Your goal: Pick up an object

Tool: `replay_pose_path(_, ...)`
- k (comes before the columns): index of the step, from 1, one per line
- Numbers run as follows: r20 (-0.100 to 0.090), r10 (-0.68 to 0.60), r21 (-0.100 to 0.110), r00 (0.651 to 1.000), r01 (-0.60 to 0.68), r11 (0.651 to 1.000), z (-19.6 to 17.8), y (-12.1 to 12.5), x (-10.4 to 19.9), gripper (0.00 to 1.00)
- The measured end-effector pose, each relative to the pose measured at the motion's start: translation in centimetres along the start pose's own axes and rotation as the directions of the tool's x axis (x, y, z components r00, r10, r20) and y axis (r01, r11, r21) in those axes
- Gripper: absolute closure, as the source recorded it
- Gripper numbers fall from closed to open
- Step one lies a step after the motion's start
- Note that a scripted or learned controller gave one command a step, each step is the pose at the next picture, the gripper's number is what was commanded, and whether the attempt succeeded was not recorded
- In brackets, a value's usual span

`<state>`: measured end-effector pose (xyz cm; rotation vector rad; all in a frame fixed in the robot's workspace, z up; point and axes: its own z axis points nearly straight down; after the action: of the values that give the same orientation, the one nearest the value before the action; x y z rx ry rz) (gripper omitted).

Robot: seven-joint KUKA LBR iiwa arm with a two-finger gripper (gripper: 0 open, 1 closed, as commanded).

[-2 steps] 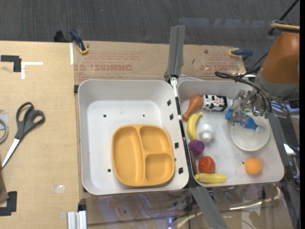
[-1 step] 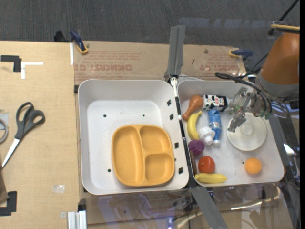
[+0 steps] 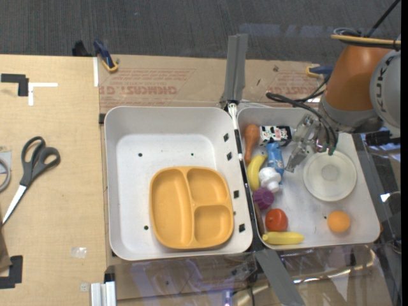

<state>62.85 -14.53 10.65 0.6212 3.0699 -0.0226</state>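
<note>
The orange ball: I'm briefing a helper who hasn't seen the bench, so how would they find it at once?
Start at the right-hand white bin, the one crowded with toys. Look to its near right corner, just below the white bowl. The orange ball sits there alone, plain and round, unlike the red tomato with its green top further left.

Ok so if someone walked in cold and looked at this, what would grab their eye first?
Probably the yellow divided tray in the left bin, the biggest and brightest thing on the bench. Next, the clutter of toy food down the right bin's left side, with the grey-and-orange arm's end effector poised above the blue bottle, beside the white bowl.
</note>
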Motion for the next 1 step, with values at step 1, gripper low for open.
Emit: replay_pose_path(1,-0.030,0.047,0.012,0.998,-0.047,0.999,0.16,0.59,-1.30,0.00)
